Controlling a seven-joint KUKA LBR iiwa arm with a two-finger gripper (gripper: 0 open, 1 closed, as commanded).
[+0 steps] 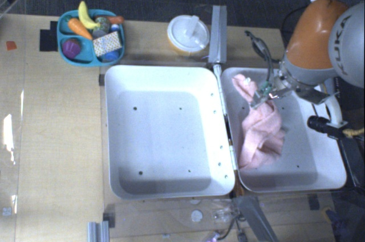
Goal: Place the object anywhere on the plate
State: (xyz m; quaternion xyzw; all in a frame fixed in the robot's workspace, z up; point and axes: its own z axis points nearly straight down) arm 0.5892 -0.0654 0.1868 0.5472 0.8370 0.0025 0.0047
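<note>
Camera view: your arm reaches in from the right over the right bin. Your gripper sits low at the upper end of a pink cloth, which lies crumpled along the left half of that bin. You cannot tell from this angle whether the fingers are spread or closed, nor whether they have cloth between them. The left bin adjoins it. Behind the bins you have a blue divided tray of toy food and a white lidded container.
</note>
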